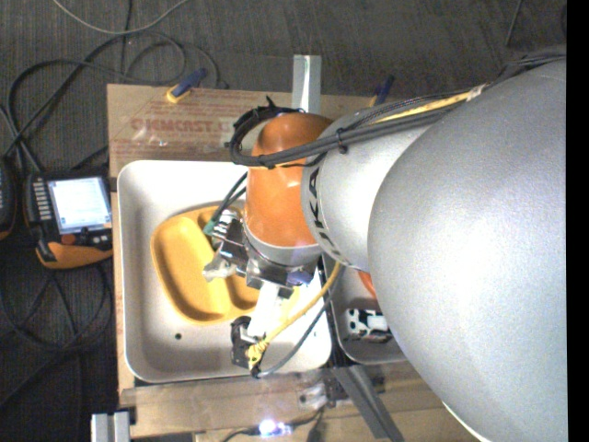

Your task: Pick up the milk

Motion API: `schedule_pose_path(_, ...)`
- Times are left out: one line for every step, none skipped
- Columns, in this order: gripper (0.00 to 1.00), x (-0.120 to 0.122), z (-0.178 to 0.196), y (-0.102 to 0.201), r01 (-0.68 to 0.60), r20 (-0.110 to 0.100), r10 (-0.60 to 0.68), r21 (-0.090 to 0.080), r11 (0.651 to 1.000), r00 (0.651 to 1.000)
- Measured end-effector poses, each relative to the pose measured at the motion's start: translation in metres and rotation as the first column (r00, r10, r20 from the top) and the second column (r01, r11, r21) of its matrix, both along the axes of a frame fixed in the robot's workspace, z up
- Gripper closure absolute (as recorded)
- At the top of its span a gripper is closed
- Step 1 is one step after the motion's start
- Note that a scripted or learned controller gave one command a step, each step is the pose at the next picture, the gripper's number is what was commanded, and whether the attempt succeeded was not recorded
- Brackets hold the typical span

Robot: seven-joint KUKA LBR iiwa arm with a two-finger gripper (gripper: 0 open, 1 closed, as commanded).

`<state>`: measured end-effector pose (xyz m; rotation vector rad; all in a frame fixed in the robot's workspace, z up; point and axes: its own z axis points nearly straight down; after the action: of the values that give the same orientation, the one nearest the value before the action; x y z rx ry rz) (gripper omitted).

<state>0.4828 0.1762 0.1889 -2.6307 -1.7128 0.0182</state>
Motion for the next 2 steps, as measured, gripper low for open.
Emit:
schedule_pose_path(0.0, 0.064, 0.029, 0.057, 0.06, 0.004, -0.06, -0.003, 0.998, 0.998)
schedule_pose_path(0.0, 0.079, 0.033, 0.02, -0.114, 0.002, 0.114, -0.003, 0.993, 0.993)
